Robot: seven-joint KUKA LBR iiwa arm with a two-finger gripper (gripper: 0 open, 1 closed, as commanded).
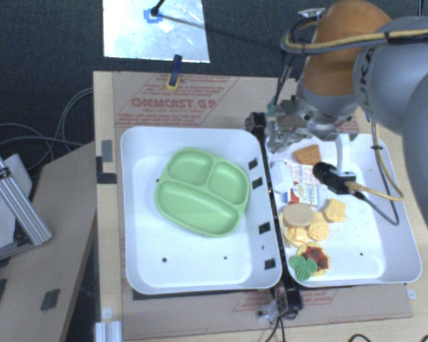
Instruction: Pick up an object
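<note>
End effector [284, 132] sits low over the upper left corner of the right bin [389, 258], close to the divider between the two bins. From this slanted overhead view we cannot tell how far open it is, and we see nothing held in it. The grey arm with its orange band [342, 41] covers the upper right of the frame above it.

Nearest candidate: an orange square piece [308, 154], just to the lower right of the end effector, lying flat on the bin floor. Below that is a white printed packet [299, 182], then a round tan disc [297, 214] touching a cluster of yellow waffle-like pieces [327, 219]. A green and red item [310, 262] lies at the bin's lower left corner. All of these crowd the left half of the right bin.

The left bin [139, 262] holds a green divided plate [202, 191], well apart from the end effector.

Judgement: we are in the approach or descent step, with no grasp made. The next move calls for settling on one target, likely the orange square piece, and centring over it. That piece lies thin and flat, so the close must happen right at floor level. The bin wall and divider nearby leave little room.
</note>
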